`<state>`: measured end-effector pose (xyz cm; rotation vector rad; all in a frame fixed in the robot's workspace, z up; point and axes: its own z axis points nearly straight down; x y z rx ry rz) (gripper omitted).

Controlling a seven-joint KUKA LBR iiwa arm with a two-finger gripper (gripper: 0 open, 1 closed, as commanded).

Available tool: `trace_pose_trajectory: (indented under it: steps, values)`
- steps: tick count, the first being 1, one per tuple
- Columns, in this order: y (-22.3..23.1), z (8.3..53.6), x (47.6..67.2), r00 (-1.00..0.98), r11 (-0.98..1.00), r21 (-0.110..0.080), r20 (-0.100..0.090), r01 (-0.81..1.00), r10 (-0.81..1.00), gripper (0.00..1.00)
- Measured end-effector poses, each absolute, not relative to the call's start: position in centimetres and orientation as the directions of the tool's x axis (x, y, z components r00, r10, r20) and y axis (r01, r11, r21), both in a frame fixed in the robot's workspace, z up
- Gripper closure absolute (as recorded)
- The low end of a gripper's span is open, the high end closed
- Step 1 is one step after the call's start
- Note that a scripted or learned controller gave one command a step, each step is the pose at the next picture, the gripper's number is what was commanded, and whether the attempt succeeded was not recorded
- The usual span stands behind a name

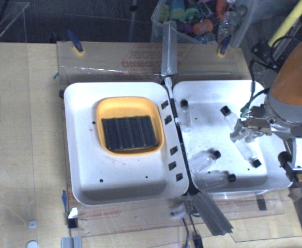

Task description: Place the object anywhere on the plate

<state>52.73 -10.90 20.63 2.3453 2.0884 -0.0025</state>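
Observation:
A yellow plate (pixel 103 109) with a dark ridged insert (pixel 129 133) lies in the left white bin (pixel 78 154). Several clear plastic bottles with black caps lie in the right bin (pixel 213 94). One bottle (pixel 202 160) rests near the divider, another (pixel 215 179) along the front wall. A third bottle (pixel 247 150) lies just below my gripper (pixel 247 130). The gripper hangs over the right part of the right bin, close above that third bottle. Nothing is seen held in it.
A small bottle (pixel 184 113) stands by the divider at the back, and a black cap (pixel 225 110) lies mid-bin. A metal divider strip (pixel 171 133) separates the bins. A clear tub of colourful toys (pixel 202 9) sits behind the bench.

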Motion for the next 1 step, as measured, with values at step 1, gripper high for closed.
trace_pose_trajectory:
  steps: [1]
  values:
    - [-10.90, 20.65, 52.74, 0.115, -0.115, 0.000, -0.002, 0.993, 0.993, 0.00]
